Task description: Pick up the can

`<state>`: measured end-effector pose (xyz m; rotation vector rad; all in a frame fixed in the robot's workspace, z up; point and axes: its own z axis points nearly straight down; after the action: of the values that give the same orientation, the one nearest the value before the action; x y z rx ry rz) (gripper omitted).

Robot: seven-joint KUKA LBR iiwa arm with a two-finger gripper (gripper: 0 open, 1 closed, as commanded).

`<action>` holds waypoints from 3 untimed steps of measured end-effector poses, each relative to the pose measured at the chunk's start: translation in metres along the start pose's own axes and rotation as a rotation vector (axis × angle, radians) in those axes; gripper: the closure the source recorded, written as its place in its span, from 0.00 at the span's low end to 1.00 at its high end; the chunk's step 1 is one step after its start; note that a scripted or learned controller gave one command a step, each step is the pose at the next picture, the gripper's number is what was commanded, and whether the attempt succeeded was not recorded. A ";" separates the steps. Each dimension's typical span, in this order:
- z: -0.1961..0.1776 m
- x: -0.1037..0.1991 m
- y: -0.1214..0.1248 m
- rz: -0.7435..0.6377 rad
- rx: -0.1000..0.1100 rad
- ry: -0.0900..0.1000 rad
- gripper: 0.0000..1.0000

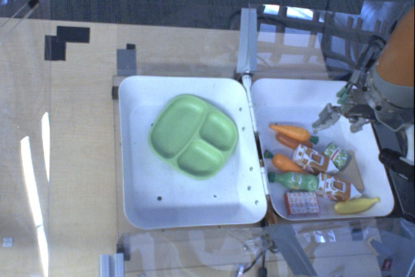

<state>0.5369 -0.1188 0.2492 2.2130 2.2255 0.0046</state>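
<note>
wooden bench (pixel 71 159), two white bins. left bin (pixel 139 204): green divided plate (pixel 194 135). right bin (pixel 275 94): carrots, cartons, banana (pixel 355 205); can (pixel 336 157), green-white label unreadable, lies below gripper (pixel 340 119), fingers spread, nothing between them.

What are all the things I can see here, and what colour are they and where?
Bins: 2, white, side by side on the bench.
Plate: 1, green with three sections, in the left bin.
Carrots: 2, orange, upper left part of the right bin.
Can: 1, green and white, lying in the middle of the right bin.
Cartons: 2, white and brown, right bin.
Bottle: 1, green, lying in the right bin.
Box: 1, red and white, front of the right bin.
Banana: 1, yellow, front right corner.
Gripper: 1, grey, open, above the right bin's back part.
</note>
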 end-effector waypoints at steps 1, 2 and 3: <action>0.125 -0.040 -0.009 0.003 -0.030 -0.009 0.00; 0.161 -0.070 0.014 -0.003 -0.009 -0.003 0.00; 0.148 -0.068 0.017 -0.006 -0.015 -0.003 1.00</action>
<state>0.5552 -0.1866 0.1009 2.1973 2.2232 0.0176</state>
